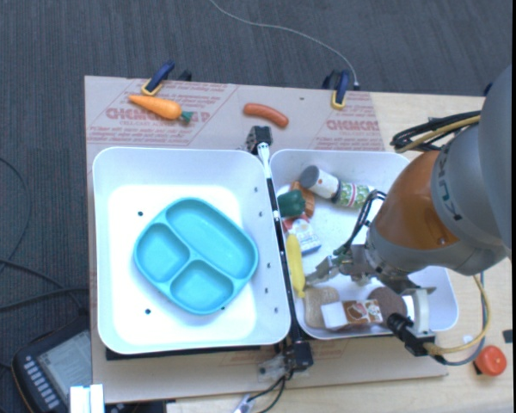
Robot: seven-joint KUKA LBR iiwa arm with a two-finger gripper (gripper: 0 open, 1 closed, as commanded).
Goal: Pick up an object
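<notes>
Arm [447, 205] hides right bin [361, 166] clutter; claw [340, 265] fingers unclear.

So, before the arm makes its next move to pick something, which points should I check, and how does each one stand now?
1. End effector is over the right bin, where the objects lie: ok.
2. Something is between its fingers: cannot tell, the wrist hides them.
3. Objects within reach: ok. The banana, the bottle and the brown packet lie in that bin.
4. Objects lie apart enough for a clean grasp: not ok, they crowd the bin's left side.
5. Left bin is out of the arm's way: ok. The blue plate lies in it, apart from the arm.
</notes>
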